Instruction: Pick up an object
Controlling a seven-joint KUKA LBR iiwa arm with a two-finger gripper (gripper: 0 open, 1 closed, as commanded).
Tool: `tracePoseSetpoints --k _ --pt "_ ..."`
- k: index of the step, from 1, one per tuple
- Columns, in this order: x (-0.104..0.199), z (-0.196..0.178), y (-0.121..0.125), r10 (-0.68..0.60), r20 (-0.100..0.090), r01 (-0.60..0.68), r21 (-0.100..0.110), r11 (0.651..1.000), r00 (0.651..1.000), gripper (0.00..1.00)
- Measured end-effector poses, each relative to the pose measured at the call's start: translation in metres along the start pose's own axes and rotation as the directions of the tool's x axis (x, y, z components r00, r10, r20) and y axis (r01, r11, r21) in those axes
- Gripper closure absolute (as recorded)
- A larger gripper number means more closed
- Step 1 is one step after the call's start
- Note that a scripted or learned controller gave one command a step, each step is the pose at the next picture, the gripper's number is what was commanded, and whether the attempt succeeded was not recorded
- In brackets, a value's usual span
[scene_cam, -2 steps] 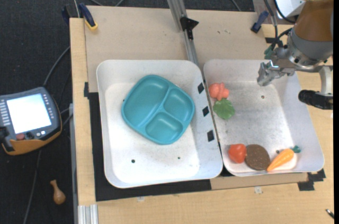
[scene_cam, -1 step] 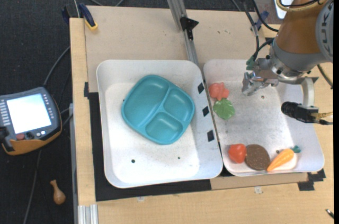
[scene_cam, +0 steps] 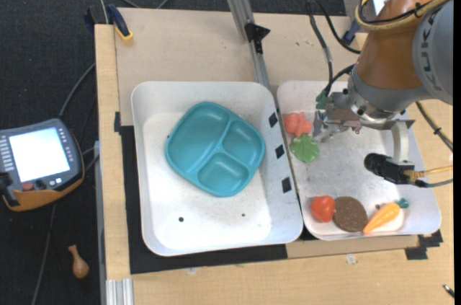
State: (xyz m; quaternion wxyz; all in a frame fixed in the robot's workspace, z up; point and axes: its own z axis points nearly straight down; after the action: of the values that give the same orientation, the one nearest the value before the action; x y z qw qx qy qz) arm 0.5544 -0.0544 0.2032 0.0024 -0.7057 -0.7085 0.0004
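Nearest the camera, along the front edge of the right bin [scene_cam: 425, 224], there's a row of toy food: a red tomato [scene_cam: 323, 208], a brown round patty [scene_cam: 350, 213] and an orange carrot [scene_cam: 382, 217], all sitting close together, tomato and patty pretty much touching. Nothing is near them at the moment.

A bit further back, the left bin [scene_cam: 155, 174] has a teal divided plate [scene_cam: 215, 148] lying flat in the middle, well apart from everything else.

Further up in the right bin, against its left wall, there's a green leafy piece [scene_cam: 305, 149] and just behind it a pinkish-orange piece [scene_cam: 296, 124]. The tool [scene_cam: 325, 129] hangs right beside those two, on their right. Can't tell from here if it's released or clenched, and I don't see anything in it.

So my read: this is the approach step, nothing picked yet. The likely target is the green or the pink piece. Next move needs lining up over one of them and dropping down without clipping the bin wall or grabbing both.

Behind it all, the bare worktop [scene_cam: 187, 44] runs to the far edge.
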Motion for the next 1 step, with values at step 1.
tracePoseSetpoints --k 1 --pt "0.0536 -0.015 -0.0164 -0.002 0.0 0.002 -0.001 1.0 1.0 1.0"
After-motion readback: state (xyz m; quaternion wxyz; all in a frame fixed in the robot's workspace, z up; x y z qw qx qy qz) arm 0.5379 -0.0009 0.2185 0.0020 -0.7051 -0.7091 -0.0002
